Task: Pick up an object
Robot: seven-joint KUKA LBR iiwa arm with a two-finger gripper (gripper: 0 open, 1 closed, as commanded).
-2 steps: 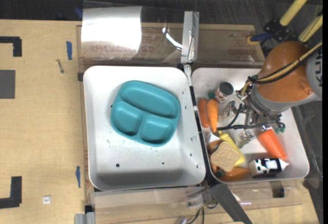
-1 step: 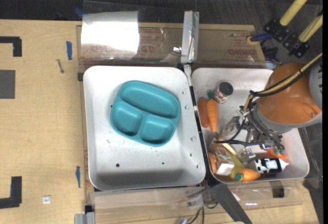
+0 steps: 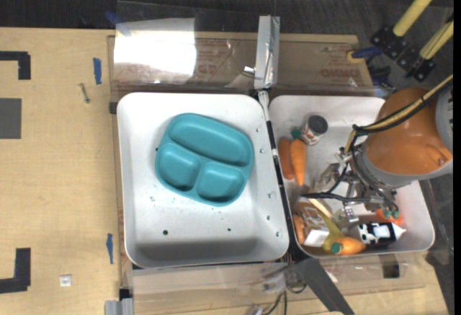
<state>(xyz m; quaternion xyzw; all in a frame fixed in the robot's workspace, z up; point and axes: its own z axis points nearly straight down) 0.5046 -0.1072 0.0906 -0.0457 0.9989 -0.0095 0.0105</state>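
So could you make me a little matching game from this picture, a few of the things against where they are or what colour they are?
Things:
1. Divided plate
2. Carrot
3. Small jar
4. Black and white toy

Descriptions:
A. Orange, by the right bin's left wall
B. Near corner of the right bin, below the arm
C. Teal, in the left bin
D. Dark lid, toward the far side of the right bin

Pairs: 1-C, 2-A, 3-D, 4-B
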